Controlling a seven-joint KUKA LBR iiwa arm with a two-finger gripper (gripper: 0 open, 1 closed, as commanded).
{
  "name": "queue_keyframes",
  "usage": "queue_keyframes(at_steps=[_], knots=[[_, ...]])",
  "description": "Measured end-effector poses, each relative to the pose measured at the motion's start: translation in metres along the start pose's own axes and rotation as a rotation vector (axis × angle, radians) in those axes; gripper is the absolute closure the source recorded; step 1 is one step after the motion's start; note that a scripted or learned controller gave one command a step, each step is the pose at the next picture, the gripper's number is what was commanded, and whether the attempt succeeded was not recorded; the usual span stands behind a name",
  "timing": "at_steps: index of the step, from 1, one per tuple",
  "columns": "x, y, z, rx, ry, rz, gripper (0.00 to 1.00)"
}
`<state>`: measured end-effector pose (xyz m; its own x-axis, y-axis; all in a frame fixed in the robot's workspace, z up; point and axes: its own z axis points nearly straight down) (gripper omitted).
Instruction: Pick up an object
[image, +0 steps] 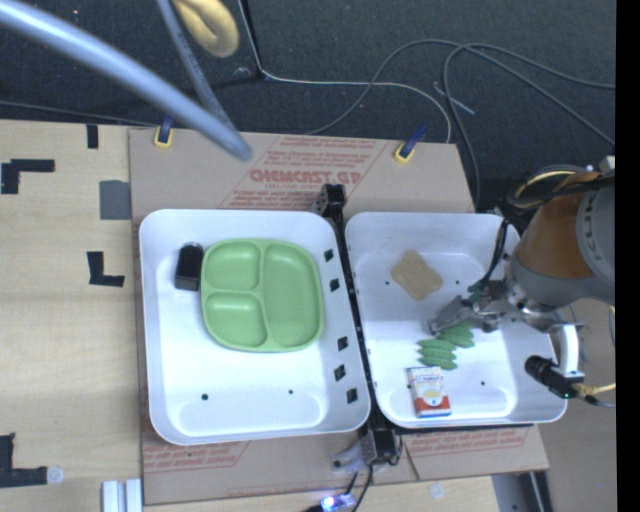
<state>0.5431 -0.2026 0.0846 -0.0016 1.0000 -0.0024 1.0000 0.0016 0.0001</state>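
Note:
In the right bin lie a tan bread-like slice, a green leafy piece and a small red-and-white carton. My gripper reaches in from the right, low over the bin floor, its tip just above the upper edge of the green piece and below the tan slice. Nothing shows between its fingers. The left bin holds a green divided plate and a small black block at the plate's left.
A black divider with clips runs between the two bins. Cables trail across the dark surface behind the bench. The grey and orange arm hangs over the right bin's right rim.

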Motion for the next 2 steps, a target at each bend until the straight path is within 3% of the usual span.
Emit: queue_keyframes(at_steps=[1,2], knots=[[0.000,0.001,-0.012,-0.003,-0.002,0.000,1.00],[0.001,0.000,-0.054,-0.002,0.002,0.001,1.00]])
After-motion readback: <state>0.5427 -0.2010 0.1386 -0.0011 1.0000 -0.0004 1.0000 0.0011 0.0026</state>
